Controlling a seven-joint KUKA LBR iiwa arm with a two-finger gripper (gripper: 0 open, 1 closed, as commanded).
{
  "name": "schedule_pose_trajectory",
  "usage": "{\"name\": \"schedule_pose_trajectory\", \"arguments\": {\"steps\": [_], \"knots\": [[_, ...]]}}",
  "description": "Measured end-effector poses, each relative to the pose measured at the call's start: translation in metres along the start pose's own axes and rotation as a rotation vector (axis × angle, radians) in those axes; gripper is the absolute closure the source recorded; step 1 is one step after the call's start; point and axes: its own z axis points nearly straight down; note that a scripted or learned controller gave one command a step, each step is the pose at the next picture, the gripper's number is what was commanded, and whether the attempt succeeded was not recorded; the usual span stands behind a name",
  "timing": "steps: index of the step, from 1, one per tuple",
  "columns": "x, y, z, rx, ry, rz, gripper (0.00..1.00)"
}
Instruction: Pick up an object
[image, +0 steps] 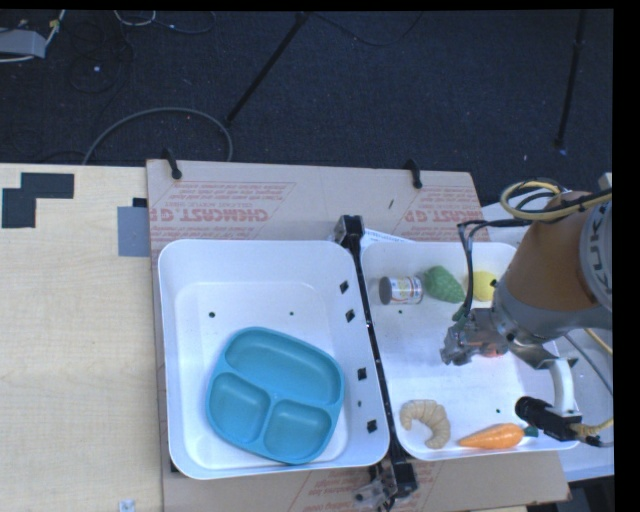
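**Inspector:** Croissant-shaped beige toy pastry (426, 421), lying near the front edge of the right-hand shallow white bin (420, 340), is what we judge the likeliest object to pick, well clear of neighbours except the orange plastic carrot (489, 436) just beside it.

**Assistant:** And the gripper (459, 351)?

**Inspector:** It hangs low over the bin's middle, above the pastry. We cannot tell how its fingers stand, and we see nothing held.

**Assistant:** Handling?

**Inspector:** We expect a light piece, probably rubbery or hollow plastic, curved and somewhat slippery. We would grasp across the thick middle of the arc, not the tapered tips.

**Assistant:** Alternatives?

**Inspector:** A small metal can (402, 290) lying on its side could roll; a knobbly green toy vegetable (444, 284) sits beside it.
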Motion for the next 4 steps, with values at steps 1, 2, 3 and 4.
{"name": "schedule_pose_trajectory", "arguments": {"steps": [1, 2, 3, 4], "knots": [[0.009, -0.004, -0.055, -0.001, 0.000, -0.006, 1.00], [0.008, -0.003, -0.108, -0.003, 0.000, -0.006, 1.00], [0.054, 0.016, -0.112, 0.002, 0.002, -0.009, 1.00], [0.102, 0.026, -0.115, 0.003, 0.002, -0.010, 1.00]]}}
